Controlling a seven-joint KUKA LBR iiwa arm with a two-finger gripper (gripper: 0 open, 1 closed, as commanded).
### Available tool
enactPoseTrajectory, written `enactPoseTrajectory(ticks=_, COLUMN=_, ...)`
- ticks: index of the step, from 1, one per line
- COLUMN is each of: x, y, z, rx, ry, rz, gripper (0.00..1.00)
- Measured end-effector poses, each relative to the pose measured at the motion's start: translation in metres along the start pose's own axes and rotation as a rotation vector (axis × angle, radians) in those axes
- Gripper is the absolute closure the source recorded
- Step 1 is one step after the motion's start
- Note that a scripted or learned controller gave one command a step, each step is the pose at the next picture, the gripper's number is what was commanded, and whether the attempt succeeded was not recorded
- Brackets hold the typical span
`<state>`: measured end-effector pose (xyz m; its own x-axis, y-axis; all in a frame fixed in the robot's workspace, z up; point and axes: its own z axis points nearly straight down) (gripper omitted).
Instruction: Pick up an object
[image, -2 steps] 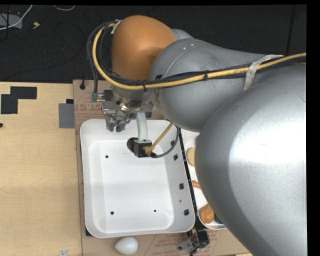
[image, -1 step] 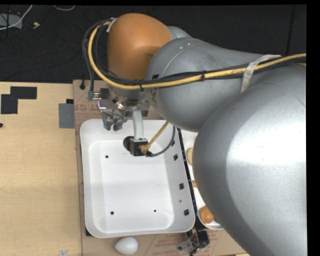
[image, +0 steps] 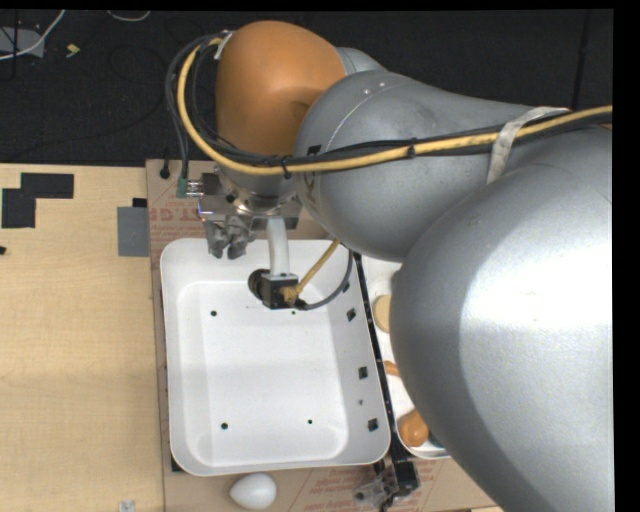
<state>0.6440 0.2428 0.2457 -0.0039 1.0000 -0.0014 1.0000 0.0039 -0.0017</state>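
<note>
My gripper (image: 228, 242) hangs over the far left corner of the left white bin (image: 190, 400), just above its back rim. I see nothing held in it. The grey arm with its orange band (image: 270, 85) covers most of the right bin. At that bin's left edge peek out an orange-yellow rounded object (image: 412, 431) and a brownish one (image: 382, 312). A white egg-shaped object (image: 253, 490) lies on the bench outside the bins, in front of the left bin.
Pale wooden bench (image: 70, 330) stretches to the left of the bins, with a grey patch (image: 131, 229) and black marks (image: 35, 195) on it. A dark divider with small black clips (image: 366, 372) runs between the two bins.
</note>
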Motion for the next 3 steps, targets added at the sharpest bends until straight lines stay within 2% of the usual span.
enactPoseTrajectory(ticks=3, x=0.0010, y=-0.0005, z=-0.0082, rx=0.001, ry=0.000, rz=-0.005, gripper=1.00)
